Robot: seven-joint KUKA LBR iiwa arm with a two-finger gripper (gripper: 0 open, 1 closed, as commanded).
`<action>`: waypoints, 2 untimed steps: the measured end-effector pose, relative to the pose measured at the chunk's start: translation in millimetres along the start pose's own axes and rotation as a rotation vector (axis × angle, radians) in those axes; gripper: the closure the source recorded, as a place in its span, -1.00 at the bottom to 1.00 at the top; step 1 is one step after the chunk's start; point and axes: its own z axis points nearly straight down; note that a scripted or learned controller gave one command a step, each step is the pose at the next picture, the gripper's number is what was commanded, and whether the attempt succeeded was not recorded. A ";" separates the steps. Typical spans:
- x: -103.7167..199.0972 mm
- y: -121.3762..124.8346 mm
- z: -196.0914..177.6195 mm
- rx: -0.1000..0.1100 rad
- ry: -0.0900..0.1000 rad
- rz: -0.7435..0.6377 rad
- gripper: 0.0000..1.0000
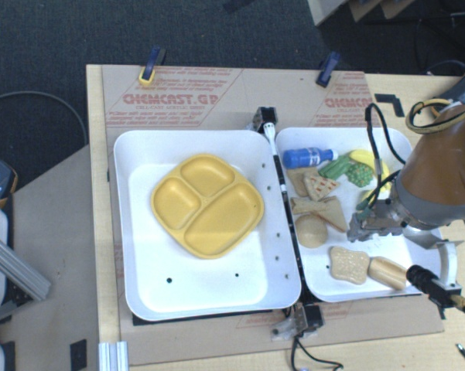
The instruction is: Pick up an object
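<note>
Two white bins: the left bin (131,207) holds a yellow divided plate (207,205); the gripper (365,229) hangs over the right bin (387,288), finger state indeterminable.

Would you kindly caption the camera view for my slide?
Gripper low in right bin among toy foods; yellow divided plate in left bin.

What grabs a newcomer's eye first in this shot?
The big yellow divided plate, sitting alone in the left bin. Next, the right bin, crowded with small items: a blue bottle at the back, green and yellow toy food beside it. The grey arm hangs over that bin from the right.
</note>
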 end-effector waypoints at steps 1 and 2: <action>2.3 -2.1 -43.4 0.000 0.000 -0.001 1.00; 2.0 -0.6 -78.9 -0.001 0.000 -0.002 1.00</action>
